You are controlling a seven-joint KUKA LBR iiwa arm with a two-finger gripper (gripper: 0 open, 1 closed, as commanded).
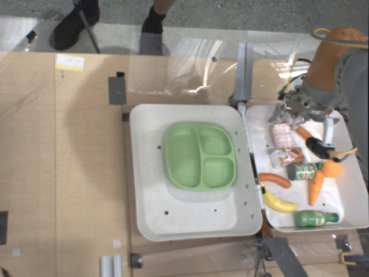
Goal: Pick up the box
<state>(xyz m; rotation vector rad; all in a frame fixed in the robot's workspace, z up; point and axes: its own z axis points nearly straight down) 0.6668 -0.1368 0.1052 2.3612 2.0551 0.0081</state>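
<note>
No print legible anywhere. The box (287, 156) shows white, brown and red artwork, text too small to read; green can (304, 171) has a dark label band, unreadable; green bottle (314, 217) has a paler label, also unreadable; yellow sticker (70, 62) on the bench, well away from my gripper, is just a blur.

My gripper (294, 113) sits over the far end of the right bin (353, 154); can't tell whether it's open or shut from this angle.

The box lies flat on the bin floor, down-view of my gripper and apart from it; 1 pink-and-white pack (281, 135) lies between my gripper and the box, close to the box's top edge; touching or not, can't tell. The can sits just beside the box, on the side away from the left bin; past the box from my gripper: red sausage (274, 180), then banana (279, 202), then the bottle; carrot (315, 188) lies beside the can.

Left bin (144, 172) holds 1 green 3-compartment plate (200, 156), well apart from my gripper.
</note>
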